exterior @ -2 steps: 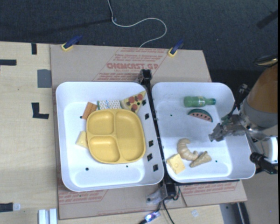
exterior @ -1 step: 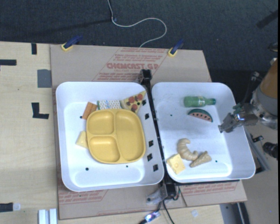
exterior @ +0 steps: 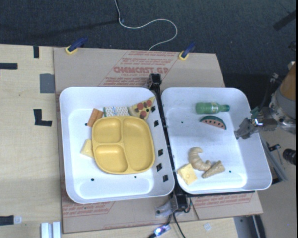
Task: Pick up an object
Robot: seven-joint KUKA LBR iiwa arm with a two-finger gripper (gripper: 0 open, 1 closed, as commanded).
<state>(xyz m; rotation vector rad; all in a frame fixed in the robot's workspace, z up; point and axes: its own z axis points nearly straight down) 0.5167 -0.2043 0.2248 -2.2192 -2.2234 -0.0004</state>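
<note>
At right edge of frame, gripper [exterior: 246, 128] hovers by right bin [exterior: 241, 99] rim, fingers' state unclear, nothing grabbed; approach step, next swing left over watermelon slice [exterior: 213, 121].

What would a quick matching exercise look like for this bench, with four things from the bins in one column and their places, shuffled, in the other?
Things:
1. green bottle
2. yellow divided plate
3. watermelon slice
4. cheese wedge

Places:
A. left bin, middle
B. right bin, near front left corner
C. right bin, far side, lying on its side
D. right bin, just in front of the bottle

Pairs: 1-C, 2-A, 3-D, 4-B
</note>
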